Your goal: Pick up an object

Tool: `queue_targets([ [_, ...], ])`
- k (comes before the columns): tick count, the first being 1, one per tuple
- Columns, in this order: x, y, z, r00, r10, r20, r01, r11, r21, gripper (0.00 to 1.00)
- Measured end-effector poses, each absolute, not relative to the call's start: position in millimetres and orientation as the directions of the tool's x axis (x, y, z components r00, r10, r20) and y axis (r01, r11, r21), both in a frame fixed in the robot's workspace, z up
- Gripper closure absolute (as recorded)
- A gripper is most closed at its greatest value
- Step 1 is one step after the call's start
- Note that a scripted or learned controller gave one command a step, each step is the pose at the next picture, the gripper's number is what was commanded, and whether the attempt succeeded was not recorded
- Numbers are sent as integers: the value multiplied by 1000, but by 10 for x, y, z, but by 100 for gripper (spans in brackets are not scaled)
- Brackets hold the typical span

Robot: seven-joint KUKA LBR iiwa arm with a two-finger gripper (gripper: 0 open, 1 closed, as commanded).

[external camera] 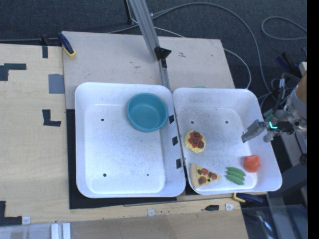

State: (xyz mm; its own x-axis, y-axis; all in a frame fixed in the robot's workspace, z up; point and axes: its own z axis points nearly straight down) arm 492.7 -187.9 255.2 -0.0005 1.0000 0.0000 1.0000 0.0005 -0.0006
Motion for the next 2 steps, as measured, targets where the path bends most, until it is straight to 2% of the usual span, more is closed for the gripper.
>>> queue_targets([
  [1,4927,-1879,2552,0,1000,0,1000,0,-1,0],
  [2,4913,-1866,2132,-1,1000,1,1000,1,-4,0],
])
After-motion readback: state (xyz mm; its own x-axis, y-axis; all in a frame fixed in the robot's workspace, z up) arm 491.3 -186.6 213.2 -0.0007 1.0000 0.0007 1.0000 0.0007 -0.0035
